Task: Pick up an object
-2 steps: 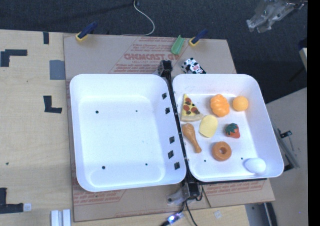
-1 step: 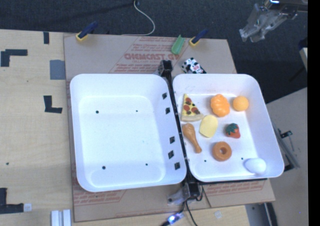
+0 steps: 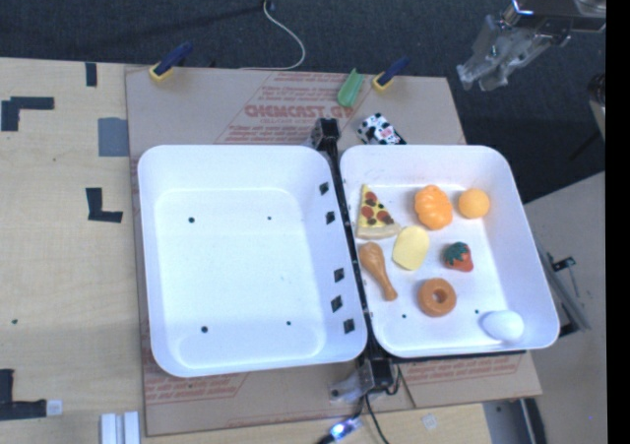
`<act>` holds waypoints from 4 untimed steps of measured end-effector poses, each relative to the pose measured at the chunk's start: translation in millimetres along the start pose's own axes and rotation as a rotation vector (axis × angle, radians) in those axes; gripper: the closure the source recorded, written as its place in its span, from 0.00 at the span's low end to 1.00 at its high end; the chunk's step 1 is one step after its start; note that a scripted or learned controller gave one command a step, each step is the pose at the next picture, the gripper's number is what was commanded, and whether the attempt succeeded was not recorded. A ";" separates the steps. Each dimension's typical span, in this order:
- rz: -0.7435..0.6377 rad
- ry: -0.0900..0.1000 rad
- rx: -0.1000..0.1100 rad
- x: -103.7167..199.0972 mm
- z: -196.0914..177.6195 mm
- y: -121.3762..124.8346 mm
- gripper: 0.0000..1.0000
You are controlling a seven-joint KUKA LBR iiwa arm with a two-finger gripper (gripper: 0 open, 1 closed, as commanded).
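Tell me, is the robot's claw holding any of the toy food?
No. The gripper hangs up high beyond the right bin, with nothing between its fingers.

Two blue clamps [image 3: 170,60] [image 3: 391,71] and a green clamp [image 3: 349,89] pin a cardboard sheet [image 3: 285,112] to the counter [image 3: 59,235]; a black-and-white cow toy [image 3: 378,130] lies just behind the right bin; a black cable [image 3: 279,14] crosses the dark floor
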State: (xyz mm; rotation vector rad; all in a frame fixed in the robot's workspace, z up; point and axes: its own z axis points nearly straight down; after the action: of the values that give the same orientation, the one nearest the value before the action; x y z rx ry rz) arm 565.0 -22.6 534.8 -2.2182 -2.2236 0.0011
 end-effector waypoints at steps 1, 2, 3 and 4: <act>0.000 0.000 0.000 19.2 -0.1 -18.1 1.00; 0.000 0.000 0.001 41.1 0.0 -45.0 1.00; -0.001 0.000 0.001 63.7 0.0 -73.3 1.00; -0.001 0.000 0.001 84.2 7.9 -81.3 1.00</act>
State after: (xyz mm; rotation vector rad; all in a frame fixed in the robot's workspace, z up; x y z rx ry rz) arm 483.5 61.3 527.0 -2.2173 -2.2239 0.0027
